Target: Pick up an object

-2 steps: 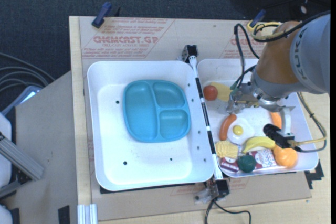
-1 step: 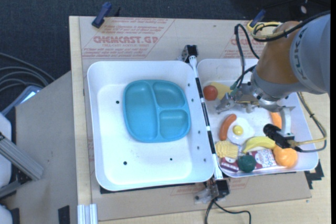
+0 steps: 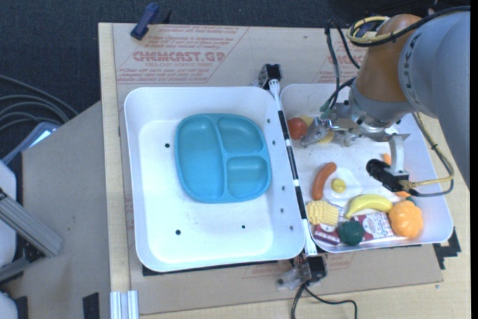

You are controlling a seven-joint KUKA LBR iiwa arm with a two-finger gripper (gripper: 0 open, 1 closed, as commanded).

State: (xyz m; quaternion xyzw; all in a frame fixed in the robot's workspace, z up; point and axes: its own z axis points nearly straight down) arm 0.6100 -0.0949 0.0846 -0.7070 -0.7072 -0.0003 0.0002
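Note:
My gripper [image 3: 328, 131] hangs low over the far left part of the right bin [image 3: 441, 194], under the grey arm with its orange band. A red tomato [image 3: 297, 128] lies just left of it, close to the bin's left wall. Nearer the front lie a red sausage [image 3: 324, 179], a fried egg [image 3: 342, 185], a banana [image 3: 370, 204], a corn cob [image 3: 323, 214], an orange fruit [image 3: 406, 220], a green vegetable [image 3: 351, 233] and a red and white packet [image 3: 373, 226]. The wrist hides what lies right under the gripper.
The left bin [image 3: 149, 183] holds a blue divided plate [image 3: 222, 157]. A black-clipped divider [image 3: 287, 160] separates the two bins. A blue object [image 3: 144, 21] lies on the board at the far left corner. Cables trail off the bench to the left.

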